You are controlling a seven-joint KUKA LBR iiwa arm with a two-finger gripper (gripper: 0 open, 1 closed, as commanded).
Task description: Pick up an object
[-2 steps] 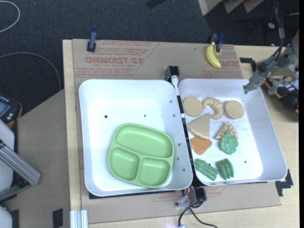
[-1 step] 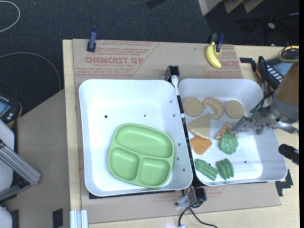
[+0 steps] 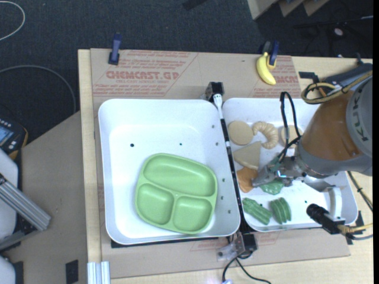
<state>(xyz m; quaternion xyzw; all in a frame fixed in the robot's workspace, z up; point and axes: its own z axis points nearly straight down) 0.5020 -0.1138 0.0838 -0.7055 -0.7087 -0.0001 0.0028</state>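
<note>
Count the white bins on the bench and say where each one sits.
2: the left bin holds a green tray; the right bin holds small items.

My gripper (image 3: 267,177) hangs low in the right white bin (image 3: 331,225), just above a green toy piece (image 3: 273,188); the left white bin (image 3: 118,158) holds a light-green divided plastic tray (image 3: 176,192).

1 fixed camera overhead; slanted down on bins (image 3: 112,158)

Arm from right, gripper (image 3: 267,177) low.
</note>
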